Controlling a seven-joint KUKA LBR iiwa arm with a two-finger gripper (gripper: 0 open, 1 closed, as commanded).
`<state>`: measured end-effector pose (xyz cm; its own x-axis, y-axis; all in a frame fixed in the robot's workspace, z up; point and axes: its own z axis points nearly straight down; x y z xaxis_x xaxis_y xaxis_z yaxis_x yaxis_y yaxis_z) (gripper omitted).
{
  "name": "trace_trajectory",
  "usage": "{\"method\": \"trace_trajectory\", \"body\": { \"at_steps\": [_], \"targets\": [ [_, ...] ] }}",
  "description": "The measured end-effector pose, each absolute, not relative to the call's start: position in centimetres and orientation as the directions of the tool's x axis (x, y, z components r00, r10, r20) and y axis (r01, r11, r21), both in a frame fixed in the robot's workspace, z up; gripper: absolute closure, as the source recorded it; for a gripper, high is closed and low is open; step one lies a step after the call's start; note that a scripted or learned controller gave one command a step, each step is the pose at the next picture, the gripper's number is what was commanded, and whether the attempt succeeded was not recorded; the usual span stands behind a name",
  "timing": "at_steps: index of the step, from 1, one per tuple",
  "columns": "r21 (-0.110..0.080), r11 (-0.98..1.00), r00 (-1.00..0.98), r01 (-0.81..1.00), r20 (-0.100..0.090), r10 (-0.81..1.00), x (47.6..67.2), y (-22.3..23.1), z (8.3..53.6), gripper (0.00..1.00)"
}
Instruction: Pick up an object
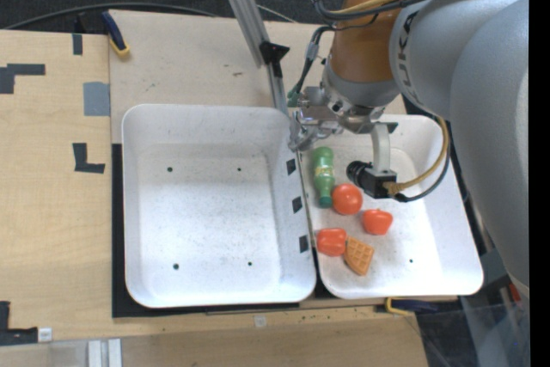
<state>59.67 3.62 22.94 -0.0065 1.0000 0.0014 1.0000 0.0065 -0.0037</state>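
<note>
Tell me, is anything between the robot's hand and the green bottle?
Nothing visible. The gripper hangs right at the top end of the green bottle in the right bin; the red toys lie beyond the bottle's far end.

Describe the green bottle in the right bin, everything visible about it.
The green bottle lies on its side in the right bin, close to the wall shared with the left bin. It looks like glossy plastic, green with a paler band around its middle. Its long axis runs roughly up and down the image. Its upper end sits just under the end effector, and its lower end lies next to a red round item; whether they touch is unclear.
</note>
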Motion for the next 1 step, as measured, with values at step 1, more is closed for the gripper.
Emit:
{"method": "trace_trajectory", "body": {
  "at_steps": [1],
  "targets": [
    [-0.001,0.008,-0.008,1.0,0.002,1.0,59.38,9.06,23.78,1.0]
  ]
}}
